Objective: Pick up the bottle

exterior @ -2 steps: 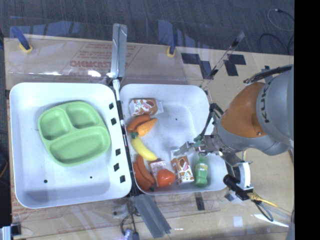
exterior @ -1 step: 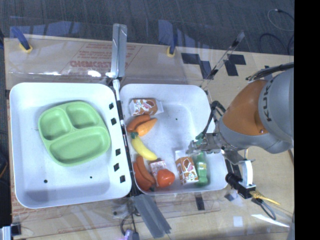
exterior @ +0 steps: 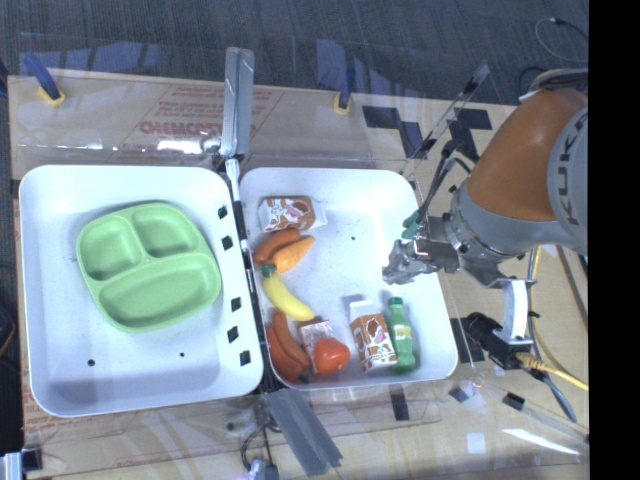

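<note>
A: The pincer [exterior: 405, 264] hangs over the right bin [exterior: 372, 190], by its right wall; whether its jaws are parted or closed, I cannot tell.

B: And the bottle [exterior: 401, 334]?

A: Green, lying in the near right corner of that bin, just nearer than the pincer; a small brown carton [exterior: 372, 342] touches its left side.

B: The rest?

A: A banana [exterior: 285, 297], a carrot [exterior: 291, 255] and a red pepper [exterior: 330, 354] lie towards the left wall; the left bin [exterior: 60, 368] holds a green divided plate [exterior: 150, 265].
</note>
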